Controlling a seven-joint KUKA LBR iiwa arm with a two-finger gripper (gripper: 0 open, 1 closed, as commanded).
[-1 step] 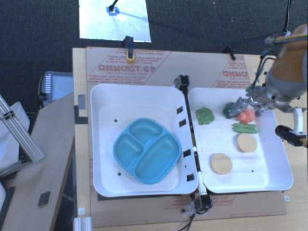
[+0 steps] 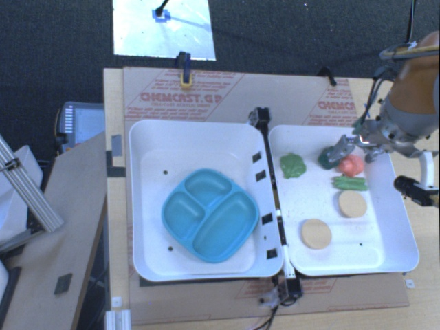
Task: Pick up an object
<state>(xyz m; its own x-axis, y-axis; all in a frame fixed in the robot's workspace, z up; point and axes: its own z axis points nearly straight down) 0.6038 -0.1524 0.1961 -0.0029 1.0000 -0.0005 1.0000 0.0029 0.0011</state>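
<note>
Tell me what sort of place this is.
Most likely a robotics lab bench set up for pick-up trials. A robot arm reaches over two white bins clamped side by side on a board; one holds a blue divided plate, the other toy food such as a green lettuce piece.

A blue plate sits in the left bin. In the right bin, the gripper is low over a dark green thing, beside a red thing. Two tan round pieces lie nearer the front.

Overhead fixed camera, slanted down, both bins
</note>
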